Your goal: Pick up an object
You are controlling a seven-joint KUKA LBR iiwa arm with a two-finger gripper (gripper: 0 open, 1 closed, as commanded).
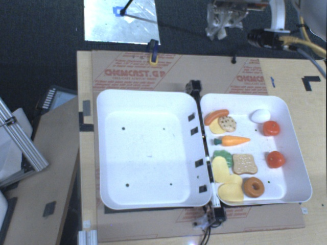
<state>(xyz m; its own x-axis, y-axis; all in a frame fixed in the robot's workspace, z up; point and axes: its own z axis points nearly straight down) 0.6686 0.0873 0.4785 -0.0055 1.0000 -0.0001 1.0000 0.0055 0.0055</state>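
Observation:
The right bin (294, 152) holds several toy foods. A sausage (216, 116), a cookie (227, 123) and a carrot (232, 141) lie along its left side. A white egg (260, 116) and two red tomatoes (271, 128) (276, 159) sit toward its right. A slice of toast (244, 163), a donut (253, 187), a green piece (222, 155) and yellow pieces (230, 192) lie near the front. My gripper (219, 27) hangs high at the top of the view, beyond the right bin's far edge, with nothing visible in it.
The left bin (145, 149) sits beside the right one, joined along a black hinge strip (202, 147). A reflective sheet (120, 14) lies at the back left. Cables (301, 41) run at the top right. Metal rails (20, 142) stand at the left.

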